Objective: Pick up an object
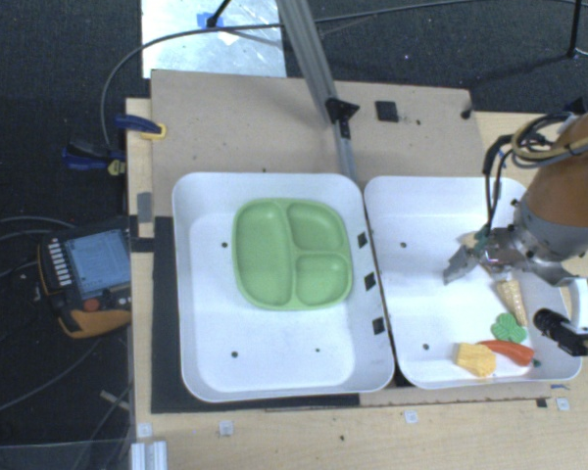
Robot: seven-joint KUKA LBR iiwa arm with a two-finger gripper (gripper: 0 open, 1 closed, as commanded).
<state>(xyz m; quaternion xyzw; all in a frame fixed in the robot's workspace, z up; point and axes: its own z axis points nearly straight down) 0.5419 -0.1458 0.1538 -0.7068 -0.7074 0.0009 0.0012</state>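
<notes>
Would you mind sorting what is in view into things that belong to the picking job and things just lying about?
Belongs to the job:
gripper, over the right bin
yellow piece
red carrot-like piece
green piece
cone-shaped piece

Just lying about:
green divided plate in the left bin
blue handheld device
clamps

Grey arm (559, 235) with orange band, black cables, seemingly metallic tool (467, 260)

Yellow block (476, 359), red-orange carrot (508, 350), green piece (509, 327), cone (511, 296) cluster in right bin's near corner.
</notes>
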